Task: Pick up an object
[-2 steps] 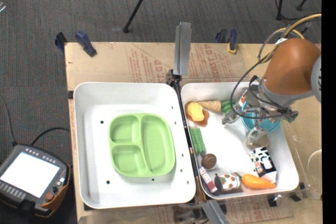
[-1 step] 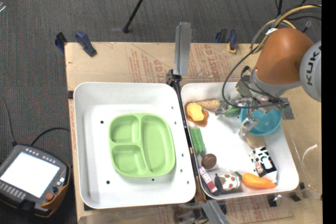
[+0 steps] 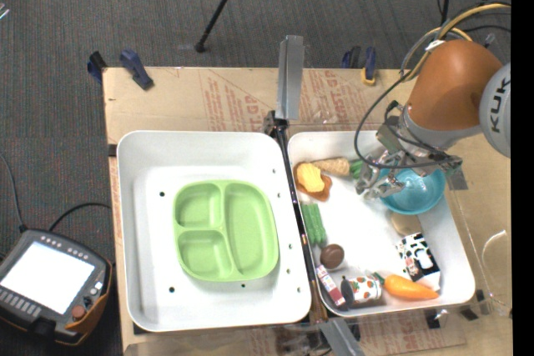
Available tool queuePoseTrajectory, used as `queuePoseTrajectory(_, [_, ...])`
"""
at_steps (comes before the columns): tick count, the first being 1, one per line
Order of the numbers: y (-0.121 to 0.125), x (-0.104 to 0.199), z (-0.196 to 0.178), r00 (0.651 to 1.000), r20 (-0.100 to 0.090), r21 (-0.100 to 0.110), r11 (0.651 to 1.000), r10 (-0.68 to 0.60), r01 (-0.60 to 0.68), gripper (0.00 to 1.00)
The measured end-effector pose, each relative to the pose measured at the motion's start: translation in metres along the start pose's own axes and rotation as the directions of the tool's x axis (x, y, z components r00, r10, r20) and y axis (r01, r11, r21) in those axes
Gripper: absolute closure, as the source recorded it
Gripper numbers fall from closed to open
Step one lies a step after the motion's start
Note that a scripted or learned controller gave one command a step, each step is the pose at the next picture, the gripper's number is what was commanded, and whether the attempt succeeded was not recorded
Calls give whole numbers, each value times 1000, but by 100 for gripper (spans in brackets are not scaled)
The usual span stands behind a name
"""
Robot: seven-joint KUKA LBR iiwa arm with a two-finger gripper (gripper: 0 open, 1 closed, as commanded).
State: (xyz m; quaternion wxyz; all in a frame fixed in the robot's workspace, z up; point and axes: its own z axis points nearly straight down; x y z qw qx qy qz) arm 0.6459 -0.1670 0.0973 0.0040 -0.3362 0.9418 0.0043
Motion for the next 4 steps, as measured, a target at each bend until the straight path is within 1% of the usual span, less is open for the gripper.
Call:
queuePoseTrajectory(1, [0,1,0,1000,-1,0,1000,2,-2,0])
queuePoseTrajectory(2, [0,-1,-10,1000,5,-2,1000,6,-6,100])
queuePoseTrajectory(3, [0,0,-9,1000,4,-1,1000,7,-7,0])
queuePoseTrajectory(4, [4,0,11,1000,-7,1,1000,6,-6,0])
